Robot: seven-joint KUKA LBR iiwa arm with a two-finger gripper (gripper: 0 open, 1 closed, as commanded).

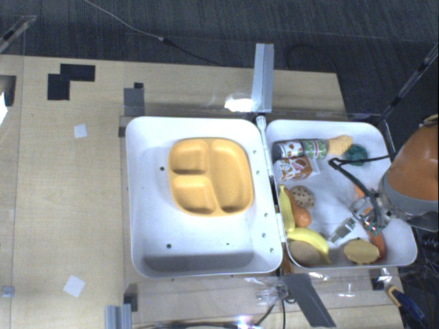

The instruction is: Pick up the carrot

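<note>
Lying in the right bin, near-right corner: carrot (377, 240), a small orange piece just right of the potato-like item.
Carrot axis: long axis runs near-far with a slight tilt; which end is the tip cannot be told at this size.
Carrot neighbours: tan potato (361, 251) touching or just beside it on the left; bin wall close on the right and near sides.
Gripper (363, 214): hangs above the near-right part of the right bin, just far of the carrot; whether the tool is released or clenched cannot be told, and nothing is seen grasped.
Near row of right bin (411, 252): banana (306, 236) and a brown rounded item (306, 253) at the near-left corner.
Middle of right bin: cookie-like brown disc (302, 198) at the left; bare white floor between it and the gripper.
Far row of right bin: labelled can (299, 149) lying on its side, a printed packet (296, 169), a teal item (356, 153) with a black cable running right.
Left bin (147, 184): yellow divided tray (209, 175) at its centre, wide bare floor on all sides.
Arm (415, 173): orange band at the right edge, over the right bin's right wall.
</note>
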